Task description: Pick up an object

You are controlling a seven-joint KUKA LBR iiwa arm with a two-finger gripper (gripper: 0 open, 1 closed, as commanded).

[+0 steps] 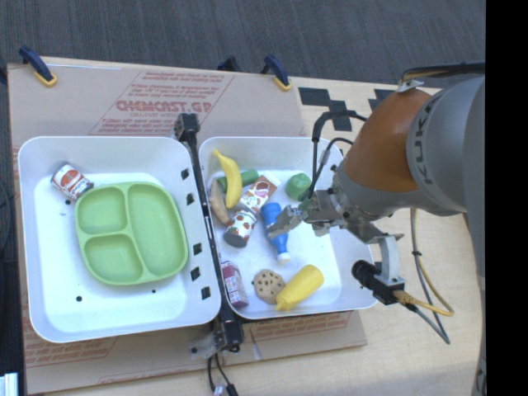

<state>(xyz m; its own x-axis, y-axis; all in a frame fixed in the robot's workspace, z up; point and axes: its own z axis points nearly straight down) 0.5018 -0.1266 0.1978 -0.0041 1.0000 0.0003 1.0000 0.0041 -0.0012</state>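
Note:
The right bin (327,148) holds several small items. Among them are a banana (230,181), a red and white carton (258,191), a green lump (298,185), a blue bottle (273,221) with a white cap, a dark can (238,228), a cookie (266,284) and a yellow squeeze bottle (299,286). My gripper (288,219) is low in this bin, right over the blue bottle's upper right side. Whether it touches the bottle is unclear. The grey arm and its orange band (388,151) cover the bin's right part.
A green divided plate (130,231) and a small red and white can (71,181) lie in the left bin (33,304). A red packet (233,284) rests by the divider between the bins. Blue and yellow clamps (38,65) hold the cardboard at the back.

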